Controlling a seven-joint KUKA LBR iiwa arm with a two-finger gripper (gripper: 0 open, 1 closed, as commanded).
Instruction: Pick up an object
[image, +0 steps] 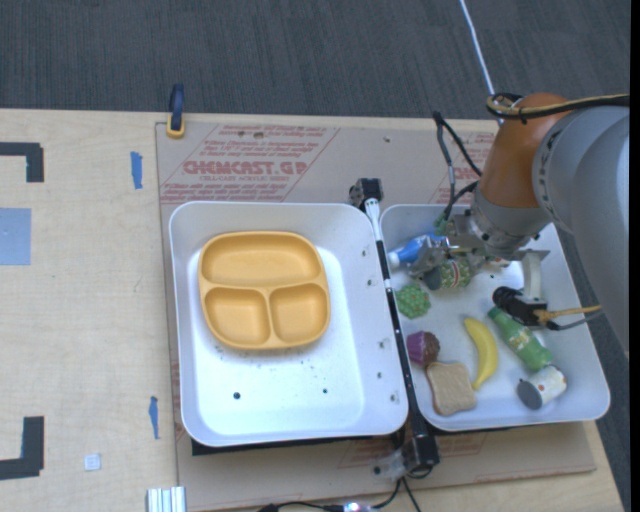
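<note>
Currently, the grey arm (565, 150) reaches in from the right and sets the tool (447, 262) low over the upper left part of the right bin (592, 398). Whether the tool is open or closed cannot be told from this angle, and no item can be confirmed in its hold.

A small green and red striped object (459, 277) lies directly at the tool, touching it or just beside it; which of the two is unclear. A blue and white item (411, 249) lies just to the tool's left, near the bin's left wall.

Other contents of the right bin:
- A green broccoli-like piece (412, 300) sits below the blue and white item.
- A purple piece (423, 347) lies below the broccoli-like piece.
- A slice of bread (451, 388) lies near the front wall, just beside the purple piece.
- A banana (483, 350) lies at mid-bin, with its lower end beside the bread.
- A green bottle (523, 343) lies on its side to the right of the banana.
- A grey and white cylinder (541, 387) lies near the front right corner.

The left bin (280, 405) holds a yellow divided plate (265, 290) in its upper half, lying flat. Both bins rest on a cardboard sheet (250, 160) on the tabletop (80, 300).
</note>
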